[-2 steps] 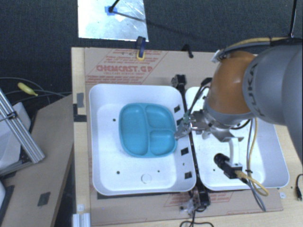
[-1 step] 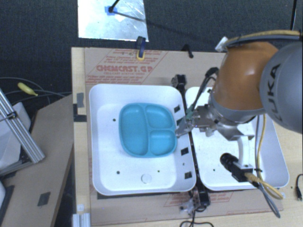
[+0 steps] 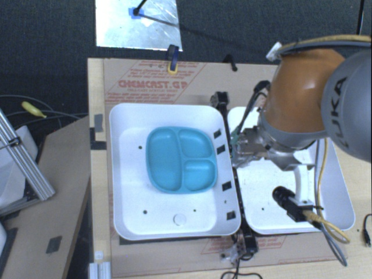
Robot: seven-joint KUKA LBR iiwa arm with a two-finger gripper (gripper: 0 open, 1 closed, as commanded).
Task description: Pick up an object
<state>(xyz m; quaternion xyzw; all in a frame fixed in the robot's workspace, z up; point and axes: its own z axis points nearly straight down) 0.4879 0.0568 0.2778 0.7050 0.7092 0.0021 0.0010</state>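
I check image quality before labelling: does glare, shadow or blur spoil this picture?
Camera view: the silver sheet glares; the arm, near the lens, looks soft and covers much of the right bin; the blue plate in the left bin is evenly lit and sharp.

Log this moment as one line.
arm: over right bin | left bin: blue divided plate lying flat | held: nothing seen

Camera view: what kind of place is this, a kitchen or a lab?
Most likely a robotics lab bench: a KUKA arm over the right bin, a blue divided plate in the left bin, aluminium framing alongside.
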